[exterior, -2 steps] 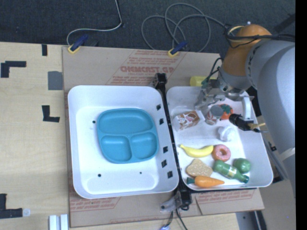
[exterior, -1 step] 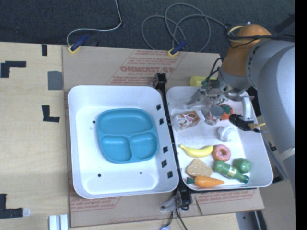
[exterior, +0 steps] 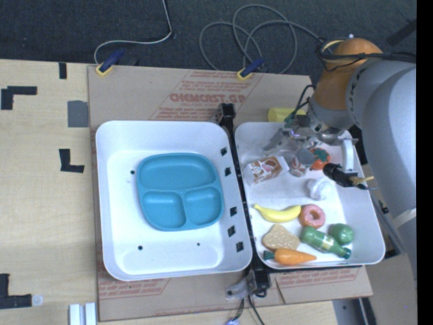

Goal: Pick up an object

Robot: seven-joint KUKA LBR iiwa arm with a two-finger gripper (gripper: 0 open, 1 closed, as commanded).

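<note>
The arm (exterior: 379, 107) reaches in from three o'clock, its gripper (exterior: 298, 144) low over the right bin's (exterior: 362, 208) twelve-o'clock end; whether the jaws are wide or narrow, I cannot tell. This looks like the descent before a grasp; next it must settle on one item and close. The left bin (exterior: 115, 202) holds one blue tray (exterior: 179, 189). The right holds one wrapped snack (exterior: 265, 168), banana (exterior: 277, 213), donut (exterior: 312, 216), bread slice (exterior: 280, 237), carrot (exterior: 294, 255), and two green vegetables (exterior: 328, 239).
</note>
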